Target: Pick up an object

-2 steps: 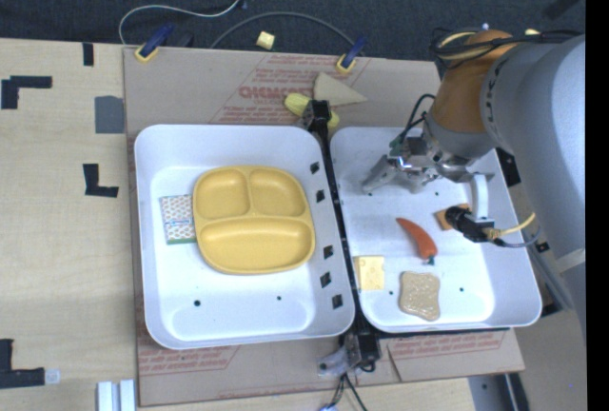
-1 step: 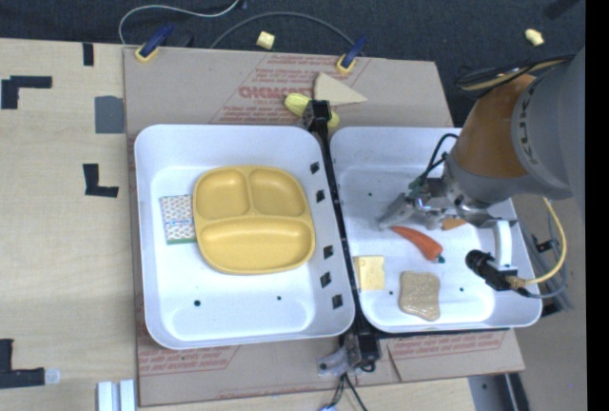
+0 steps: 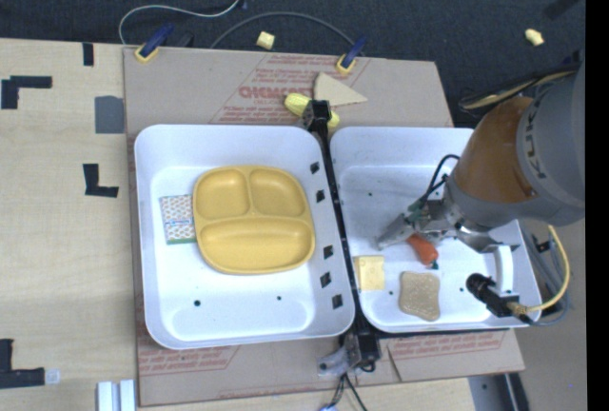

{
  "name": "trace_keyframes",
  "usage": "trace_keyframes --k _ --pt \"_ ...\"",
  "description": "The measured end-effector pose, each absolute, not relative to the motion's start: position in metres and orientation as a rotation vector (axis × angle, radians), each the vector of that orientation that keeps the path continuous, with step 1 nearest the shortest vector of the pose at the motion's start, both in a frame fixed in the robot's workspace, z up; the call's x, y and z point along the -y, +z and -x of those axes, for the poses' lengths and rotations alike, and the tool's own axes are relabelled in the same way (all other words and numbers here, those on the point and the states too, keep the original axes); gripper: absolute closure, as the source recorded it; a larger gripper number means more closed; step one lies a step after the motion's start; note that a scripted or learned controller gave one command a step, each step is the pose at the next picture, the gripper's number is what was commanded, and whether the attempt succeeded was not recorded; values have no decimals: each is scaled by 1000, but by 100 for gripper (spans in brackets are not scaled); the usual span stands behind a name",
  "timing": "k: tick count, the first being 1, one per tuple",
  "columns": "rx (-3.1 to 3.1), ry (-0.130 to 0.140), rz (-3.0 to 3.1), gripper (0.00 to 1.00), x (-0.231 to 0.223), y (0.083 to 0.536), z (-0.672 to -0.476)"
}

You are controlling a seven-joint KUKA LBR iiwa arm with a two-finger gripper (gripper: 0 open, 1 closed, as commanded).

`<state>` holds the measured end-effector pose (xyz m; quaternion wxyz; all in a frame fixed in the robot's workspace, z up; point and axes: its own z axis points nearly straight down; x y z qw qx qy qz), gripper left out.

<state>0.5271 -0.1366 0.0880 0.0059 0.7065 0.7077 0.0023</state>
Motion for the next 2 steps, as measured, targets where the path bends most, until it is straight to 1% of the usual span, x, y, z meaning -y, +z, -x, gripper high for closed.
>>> trace_keyframes --k 1,2 --pt "-2212 5 -2213 100 138 98 -528" --pt "-2228 9 -2211 100 74 190 -530"
